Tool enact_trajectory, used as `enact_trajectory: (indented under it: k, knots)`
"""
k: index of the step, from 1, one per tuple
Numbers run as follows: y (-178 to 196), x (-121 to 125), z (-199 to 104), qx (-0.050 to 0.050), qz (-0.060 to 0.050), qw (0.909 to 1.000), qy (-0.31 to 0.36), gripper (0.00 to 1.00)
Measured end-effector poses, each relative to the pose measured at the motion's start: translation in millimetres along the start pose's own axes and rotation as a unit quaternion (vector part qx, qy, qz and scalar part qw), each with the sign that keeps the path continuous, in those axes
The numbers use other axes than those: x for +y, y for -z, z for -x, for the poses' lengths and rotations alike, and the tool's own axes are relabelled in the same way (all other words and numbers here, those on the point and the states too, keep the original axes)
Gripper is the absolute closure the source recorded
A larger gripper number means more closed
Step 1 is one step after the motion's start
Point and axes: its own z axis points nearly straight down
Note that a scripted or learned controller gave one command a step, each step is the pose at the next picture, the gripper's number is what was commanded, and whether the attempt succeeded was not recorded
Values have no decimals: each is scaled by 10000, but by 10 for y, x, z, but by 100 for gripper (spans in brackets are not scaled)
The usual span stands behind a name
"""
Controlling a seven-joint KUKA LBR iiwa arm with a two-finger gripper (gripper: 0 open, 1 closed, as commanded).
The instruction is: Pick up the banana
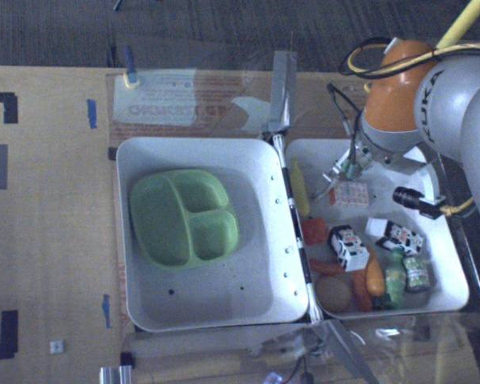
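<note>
Camera view caught me reaching in from the right, my grey arm (456, 102) and its orange band (396, 94) hanging over the right bin (452, 294). My gripper (342, 170) hovered above the upper left part of that bin, low over its floor, beside a small pink-and-white packet (352, 194). Open or clamped? I could not tell; the tip was too small and cluttered to read. Nothing showed between my tips.

And the banana (301, 189)! It lay long and yellow against the right bin's left wall, running up and down the frame, just left of my gripper and apart from it.

Below it sat a red piece (314, 230), then a black-and-white cube (348, 246), a brown round thing (334, 293), an orange piece (374, 277) and some green packets (406, 274) crowded toward the near edge. Another black-and-white block (402, 235) sat further right.

Over in the left bin (144, 302), a green divided plate (184, 218) lay flat on its own.
</note>
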Motion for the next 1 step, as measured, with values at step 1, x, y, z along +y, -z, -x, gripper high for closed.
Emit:
enact_trajectory:
  k: [1]
  knots:
    - [0, 0, 0, 0, 1, 10000, 0, 0]
